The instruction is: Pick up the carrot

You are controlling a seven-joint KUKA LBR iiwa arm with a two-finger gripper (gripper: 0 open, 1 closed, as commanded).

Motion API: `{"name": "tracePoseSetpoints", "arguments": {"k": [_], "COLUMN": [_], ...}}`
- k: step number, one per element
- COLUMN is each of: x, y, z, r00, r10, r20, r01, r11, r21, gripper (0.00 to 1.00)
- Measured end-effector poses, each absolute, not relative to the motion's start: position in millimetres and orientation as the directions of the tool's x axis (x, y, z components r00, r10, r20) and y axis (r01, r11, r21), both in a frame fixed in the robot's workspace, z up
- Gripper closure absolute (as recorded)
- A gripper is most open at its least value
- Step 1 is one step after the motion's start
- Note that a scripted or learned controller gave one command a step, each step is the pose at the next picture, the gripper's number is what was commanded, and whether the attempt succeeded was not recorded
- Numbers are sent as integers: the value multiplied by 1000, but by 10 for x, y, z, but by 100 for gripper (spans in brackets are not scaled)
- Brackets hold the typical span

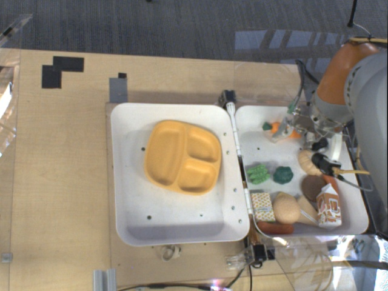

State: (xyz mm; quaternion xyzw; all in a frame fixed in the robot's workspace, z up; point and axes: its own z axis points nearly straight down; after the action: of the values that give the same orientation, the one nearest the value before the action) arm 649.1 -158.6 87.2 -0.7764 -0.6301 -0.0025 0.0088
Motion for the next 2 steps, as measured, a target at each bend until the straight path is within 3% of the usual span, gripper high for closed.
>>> {"name": "tracePoseSetpoints", "arguments": {"k": [1, 2], "x": [6653, 6643], "y": [-1704, -1772], "z": [886, 1118], "r00": [179, 291], "r10": [983, 957], "r20": [36, 15], "r01": [982, 956], "r11": [-177, -290], "r21": [-61, -38], "gripper": [0, 0]}}
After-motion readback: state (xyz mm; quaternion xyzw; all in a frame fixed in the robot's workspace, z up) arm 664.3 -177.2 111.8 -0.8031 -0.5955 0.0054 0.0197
